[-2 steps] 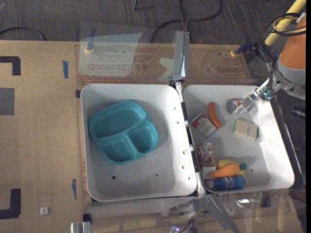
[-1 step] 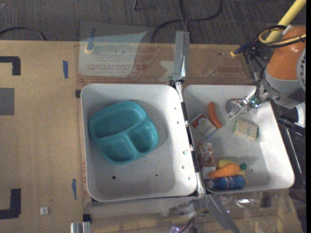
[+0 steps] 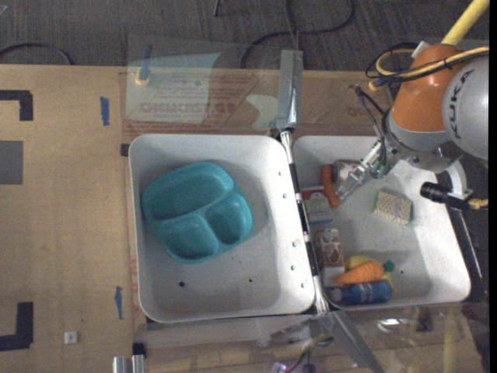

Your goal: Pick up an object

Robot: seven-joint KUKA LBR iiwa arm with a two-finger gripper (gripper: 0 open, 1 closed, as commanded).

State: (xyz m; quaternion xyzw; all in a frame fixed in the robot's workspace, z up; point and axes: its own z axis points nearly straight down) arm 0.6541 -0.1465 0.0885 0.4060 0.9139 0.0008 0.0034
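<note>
1. In the camera view, at nine o'clock, the left bin (image 3: 147, 286) holds a teal divided plate (image 3: 197, 210).
2. At three o'clock, the right bin (image 3: 443, 274) holds an orange carrot toy (image 3: 362, 272), a blue bottle (image 3: 365, 292), a tan waffle square (image 3: 392, 206) and small packets (image 3: 329, 247).
3. The gripper (image 3: 349, 176) sits low over an orange-red piece (image 3: 330, 186) at the bin's eleven o'clock; I cannot tell how wide it stands.
4. A brown bench (image 3: 62, 231) lies beneath, with cables (image 3: 318, 6) on grey carpet at twelve o'clock.

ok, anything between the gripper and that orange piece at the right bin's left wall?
Nothing visible. The gripper hangs right beside the orange piece, with bare right bin floor around them. The mesh pad, carrot and blue bottle lie clear of that path.
</note>
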